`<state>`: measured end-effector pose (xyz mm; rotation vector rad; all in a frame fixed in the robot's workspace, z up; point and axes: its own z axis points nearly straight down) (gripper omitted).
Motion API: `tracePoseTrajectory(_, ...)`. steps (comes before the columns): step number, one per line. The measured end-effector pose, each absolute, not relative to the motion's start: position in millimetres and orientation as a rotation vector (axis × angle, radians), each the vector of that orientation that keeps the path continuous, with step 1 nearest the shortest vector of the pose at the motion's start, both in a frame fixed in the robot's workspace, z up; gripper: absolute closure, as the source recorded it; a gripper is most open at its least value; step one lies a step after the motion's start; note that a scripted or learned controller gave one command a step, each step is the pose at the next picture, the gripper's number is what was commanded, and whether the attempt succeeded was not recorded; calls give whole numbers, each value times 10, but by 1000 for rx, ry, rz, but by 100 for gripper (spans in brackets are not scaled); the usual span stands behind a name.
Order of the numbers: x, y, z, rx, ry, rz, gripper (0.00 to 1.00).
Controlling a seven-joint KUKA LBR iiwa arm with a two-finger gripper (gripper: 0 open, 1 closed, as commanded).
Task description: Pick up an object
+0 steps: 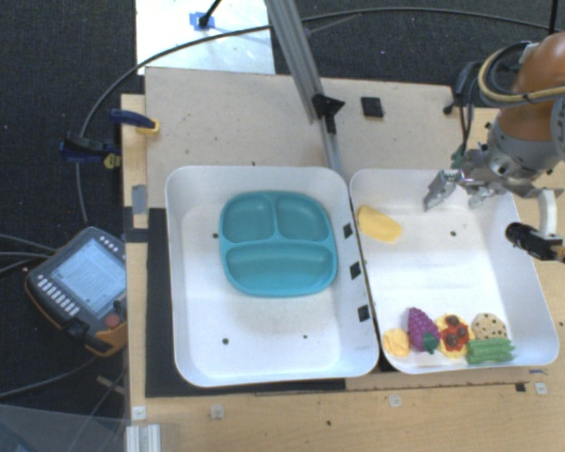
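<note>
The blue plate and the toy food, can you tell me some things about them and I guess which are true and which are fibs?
1. The blue plate sits in the left bin. True.
2. The yellow piece lies on the plate. False: it lies in the right bin, near its upper left corner.
3. The purple grapes lie in the right bin, near its bottom edge. True.
4. The gripper is holding the cookie. False: the cookie lies in the bin, away from it.

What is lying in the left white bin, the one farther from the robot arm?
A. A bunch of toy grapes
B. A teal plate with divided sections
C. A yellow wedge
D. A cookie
B: the teal divided plate lies in the left bin, while the small toy foods all sit in the right bin.
</note>
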<state>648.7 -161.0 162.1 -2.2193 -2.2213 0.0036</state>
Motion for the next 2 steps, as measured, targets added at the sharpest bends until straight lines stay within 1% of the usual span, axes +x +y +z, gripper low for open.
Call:
tracePoseTrajectory(1,6583,-1624,1070,-2216,-2226,2,0)
tracePoseTrajectory(2,6605,-1627,1223,-2218,-2234,-5,100)
